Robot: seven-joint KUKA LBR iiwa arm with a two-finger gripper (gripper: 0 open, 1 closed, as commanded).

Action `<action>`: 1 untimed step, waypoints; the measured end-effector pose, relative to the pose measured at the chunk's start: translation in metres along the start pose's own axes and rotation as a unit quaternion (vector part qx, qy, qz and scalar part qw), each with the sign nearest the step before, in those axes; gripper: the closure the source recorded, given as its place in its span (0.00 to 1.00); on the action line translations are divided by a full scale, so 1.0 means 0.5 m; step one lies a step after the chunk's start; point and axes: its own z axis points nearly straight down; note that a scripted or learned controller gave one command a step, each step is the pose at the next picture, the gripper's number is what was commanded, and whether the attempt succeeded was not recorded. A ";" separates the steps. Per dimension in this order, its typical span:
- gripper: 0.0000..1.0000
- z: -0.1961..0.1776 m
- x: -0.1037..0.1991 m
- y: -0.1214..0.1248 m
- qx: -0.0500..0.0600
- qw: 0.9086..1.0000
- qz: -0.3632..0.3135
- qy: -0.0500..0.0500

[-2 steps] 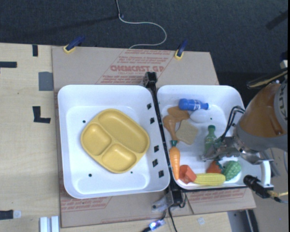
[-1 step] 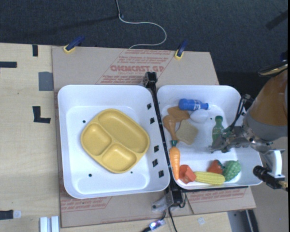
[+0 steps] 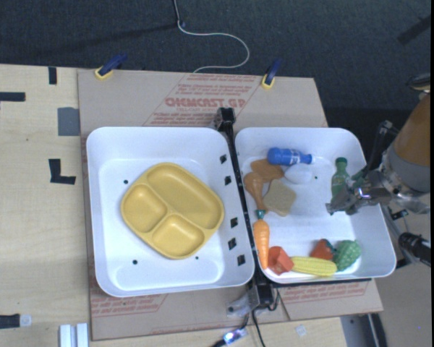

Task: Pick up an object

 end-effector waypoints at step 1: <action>1.00 -0.030 0.001 0.001 0.002 1.000 0.000 0.001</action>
